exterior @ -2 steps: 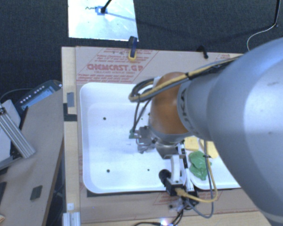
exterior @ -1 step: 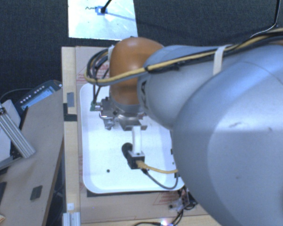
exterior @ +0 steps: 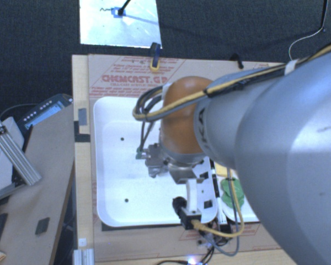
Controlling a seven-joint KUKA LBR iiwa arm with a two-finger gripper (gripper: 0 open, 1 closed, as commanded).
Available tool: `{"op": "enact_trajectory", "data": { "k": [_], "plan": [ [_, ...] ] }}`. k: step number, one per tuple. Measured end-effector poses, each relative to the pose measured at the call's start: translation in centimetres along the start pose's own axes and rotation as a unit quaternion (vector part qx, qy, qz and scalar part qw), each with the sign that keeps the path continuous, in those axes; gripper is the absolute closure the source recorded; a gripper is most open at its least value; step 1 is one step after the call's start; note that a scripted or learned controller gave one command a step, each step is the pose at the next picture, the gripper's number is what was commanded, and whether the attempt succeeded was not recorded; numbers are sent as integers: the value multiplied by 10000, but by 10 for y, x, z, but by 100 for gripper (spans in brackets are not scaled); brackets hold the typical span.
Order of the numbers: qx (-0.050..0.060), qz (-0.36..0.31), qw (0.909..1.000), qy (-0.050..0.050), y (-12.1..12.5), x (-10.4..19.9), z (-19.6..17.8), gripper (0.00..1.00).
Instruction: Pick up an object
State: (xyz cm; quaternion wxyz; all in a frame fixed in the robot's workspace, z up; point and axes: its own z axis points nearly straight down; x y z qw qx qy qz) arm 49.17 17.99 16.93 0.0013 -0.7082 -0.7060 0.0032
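The only thing to pick that can be seen is a pale green, rounded, soft-looking piece (exterior: 232, 192) in the view's lower middle. It sits just right of the wrist, largely hidden under the grey KUKA arm with its orange band (exterior: 182, 120). It seems to lie in the bin on the view's right, close beside the shallow white plastic bin on the view's left (exterior: 107, 148). The arm covers the walls there, so I cannot tell for sure which bin holds it. The gripper (exterior: 154, 164) hangs over the right half of the left bin, above bare white floor marked by 2 small dark specks (exterior: 122, 139), and not over the green piece. Whether the jaws are apart or together cannot be told. From its matt, lumpy outline, I judge the green piece light and yielding, neither fragile nor slippery. A hold across its narrowest width near the middle should suit, with the jaws brought straight down clear of the bin wall.
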Motion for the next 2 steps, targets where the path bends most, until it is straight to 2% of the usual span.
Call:
{"op": "enact_trajectory", "data": {
  "k": [1, 2],
  "plan": [
    [-77, -29, 10000, 29, -4, -19, -109, 100],
    [-129, -48, 9999, 56, -6, -3, -331, 100]
  ]
}}
